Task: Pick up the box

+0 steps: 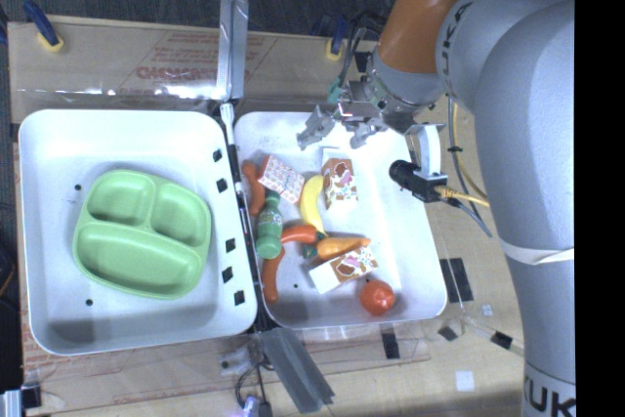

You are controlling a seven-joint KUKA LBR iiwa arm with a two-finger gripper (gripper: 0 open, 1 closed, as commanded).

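The big grey arm point(518, 161) fills the right side, closest to us, its orange band point(425, 10) up above the wrist. Below it the gripper point(337, 127) hangs over the far edge of the right bin point(415, 293), and its fingers point(314, 130) look spread apart with nothing between them.

Down in that right bin there's a crowd of toy food. One box point(339, 181), white with a printed face, lies just under the gripper, a little toward us, beside the banana point(312, 202). A second box point(344, 267) rests nearer the front of the bin, tilted, touching the carrot point(342, 246) and sitting just beside the tomato point(377, 296). A checked packet point(280, 177) lies left of the banana, and the green bottle point(269, 228) sits along the bin's left wall.

Over on the left, the left bin point(39, 239) carries a green divided tray point(145, 231), lying flat in the middle.

Both bins sit on the cardboard-covered surface point(283, 54), with a blue clamp point(41, 24) at its far left corner.
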